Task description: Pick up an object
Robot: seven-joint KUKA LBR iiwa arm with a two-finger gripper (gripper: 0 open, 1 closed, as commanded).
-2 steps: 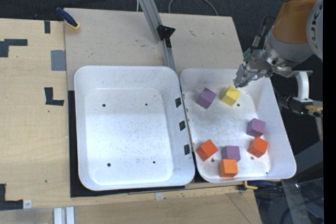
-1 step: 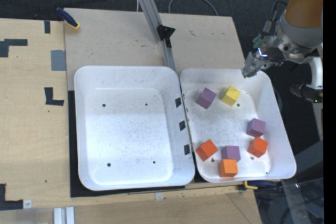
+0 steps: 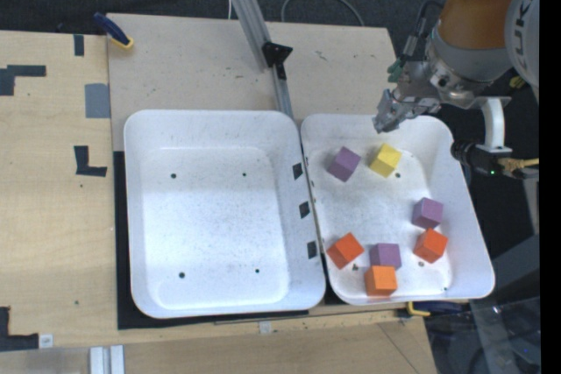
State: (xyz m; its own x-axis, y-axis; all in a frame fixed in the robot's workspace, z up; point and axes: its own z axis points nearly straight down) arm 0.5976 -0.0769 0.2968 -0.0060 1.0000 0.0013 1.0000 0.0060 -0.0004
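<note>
The small yellow foam cube [image 3: 385, 160] sits tilted cornerwise, showing no long axis, just below the grey two-finger gripper [image 3: 387, 123], which hangs above it, touching nothing, holding nothing.

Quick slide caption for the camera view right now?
Grey two-finger gripper poised above the small yellow cube in the right shallow white bin.

Probably a lab: robot arm [image 3: 486, 4], bins [image 3: 210, 123].
</note>
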